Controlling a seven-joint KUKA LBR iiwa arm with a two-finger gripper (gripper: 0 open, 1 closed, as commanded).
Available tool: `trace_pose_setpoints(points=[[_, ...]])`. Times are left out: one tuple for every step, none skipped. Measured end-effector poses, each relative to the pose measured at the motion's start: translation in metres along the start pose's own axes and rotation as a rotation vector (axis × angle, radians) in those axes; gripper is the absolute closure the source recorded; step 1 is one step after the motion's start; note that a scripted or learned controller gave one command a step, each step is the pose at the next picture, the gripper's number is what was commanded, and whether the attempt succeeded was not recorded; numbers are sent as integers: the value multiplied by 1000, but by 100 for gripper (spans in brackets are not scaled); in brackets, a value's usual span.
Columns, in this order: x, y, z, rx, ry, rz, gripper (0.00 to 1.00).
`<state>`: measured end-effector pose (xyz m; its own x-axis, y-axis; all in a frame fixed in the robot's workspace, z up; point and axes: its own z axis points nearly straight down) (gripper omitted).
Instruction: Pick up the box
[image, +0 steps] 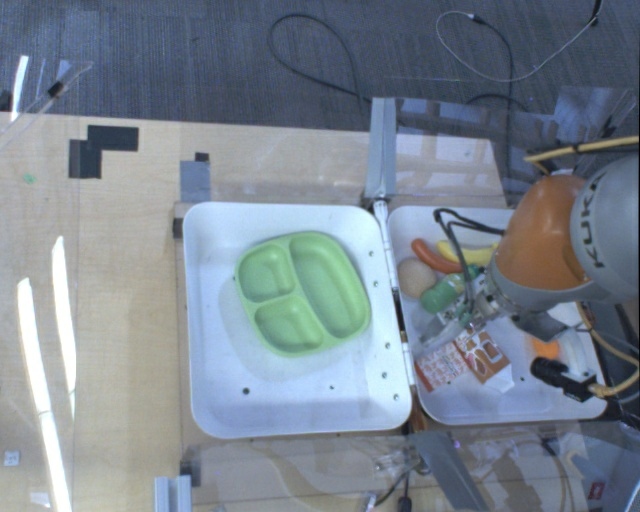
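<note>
Box (463, 359) lies flat in right bin (500, 405), seemingly just below arm (560, 245)

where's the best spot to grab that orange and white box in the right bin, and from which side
Probably from straight above, closing across its narrower width near the middle. The box lies flat on the floor of the right bin, turned at a slant, so its top face is open. The gripper is just above it; toy food crowds the far side.
</note>
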<state>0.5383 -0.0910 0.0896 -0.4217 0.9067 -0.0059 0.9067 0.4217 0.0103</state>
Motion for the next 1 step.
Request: trace_pose_setpoints(points=[[69,24,-97,4,3,115,0]])
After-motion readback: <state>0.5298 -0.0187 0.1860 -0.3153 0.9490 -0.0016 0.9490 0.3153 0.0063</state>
